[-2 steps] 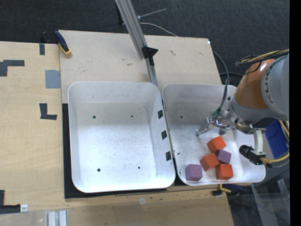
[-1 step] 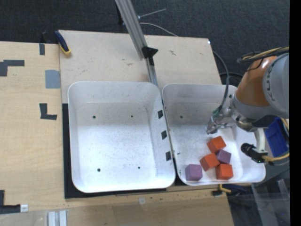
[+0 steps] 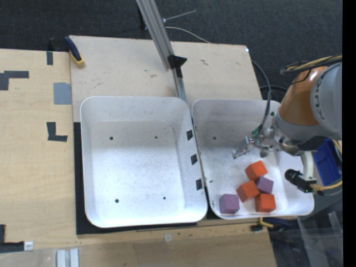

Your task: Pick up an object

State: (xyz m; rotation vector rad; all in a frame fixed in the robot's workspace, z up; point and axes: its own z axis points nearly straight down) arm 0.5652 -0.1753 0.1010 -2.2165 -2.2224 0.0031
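Approach step: grey two-finger gripper [image 3: 243, 151] low in right shallow white bin [image 3: 222, 113], jaw state cannot tell, nothing held. Next likely: shift toward nearest orange foam cube [image 3: 256, 169], descend.

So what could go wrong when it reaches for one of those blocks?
The five blocks huddle near the right bin's front corner. The orange blocks and purple block touch, so the gripper might nudge neighbours aside or close on two at once. The lone purple block lies close to the bin's wall, which may leave little room beside it.
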